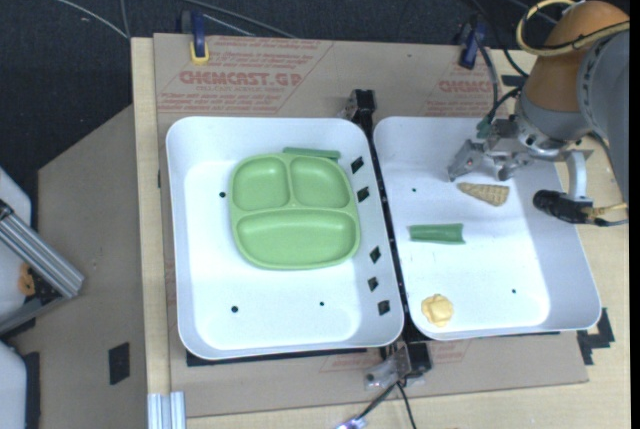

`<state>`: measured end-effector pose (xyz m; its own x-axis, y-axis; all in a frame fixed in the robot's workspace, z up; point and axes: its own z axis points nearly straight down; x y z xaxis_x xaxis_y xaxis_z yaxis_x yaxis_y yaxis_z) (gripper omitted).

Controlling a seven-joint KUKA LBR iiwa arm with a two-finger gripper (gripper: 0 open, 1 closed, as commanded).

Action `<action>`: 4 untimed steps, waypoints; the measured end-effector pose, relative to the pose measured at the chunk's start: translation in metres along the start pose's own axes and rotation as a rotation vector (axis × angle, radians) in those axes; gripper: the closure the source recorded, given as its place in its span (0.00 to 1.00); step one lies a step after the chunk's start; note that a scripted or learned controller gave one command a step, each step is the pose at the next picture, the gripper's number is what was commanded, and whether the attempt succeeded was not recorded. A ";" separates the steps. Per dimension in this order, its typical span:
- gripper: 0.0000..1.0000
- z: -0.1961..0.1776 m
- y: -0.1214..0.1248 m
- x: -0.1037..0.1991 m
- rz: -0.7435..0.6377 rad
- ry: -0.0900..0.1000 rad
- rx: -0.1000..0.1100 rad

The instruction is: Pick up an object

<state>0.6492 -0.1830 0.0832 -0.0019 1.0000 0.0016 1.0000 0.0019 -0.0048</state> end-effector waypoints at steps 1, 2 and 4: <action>1.00 -0.014 0.001 0.000 -0.001 -0.001 -0.005; 1.00 -0.068 0.010 -0.007 0.000 -0.004 -0.012; 1.00 -0.162 0.014 -0.008 0.001 -0.003 -0.011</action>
<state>0.6641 -0.1910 0.2453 -0.0012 1.0000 -0.0017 1.0000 0.0012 0.0061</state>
